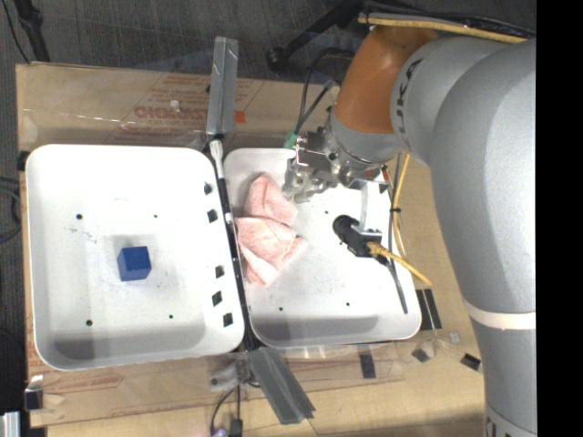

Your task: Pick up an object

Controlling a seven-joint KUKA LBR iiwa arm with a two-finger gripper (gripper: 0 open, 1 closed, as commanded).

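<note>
Partial dark lettering on grey arm (474,153), red print on cardboard (109,98) illegible

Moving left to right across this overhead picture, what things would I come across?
First the blue cube in the left bin → pink cloth in the right bin → gripper → grey arm.

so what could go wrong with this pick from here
1. The gripper is over the top edge of the pink cloth, not its middle, so it may catch only a thin fold that slips out on lifting.
2. The cloth lies crumpled against the inner wall of its bin, next to the other bin, so it could snag there rather than lift cleanly.
</note>
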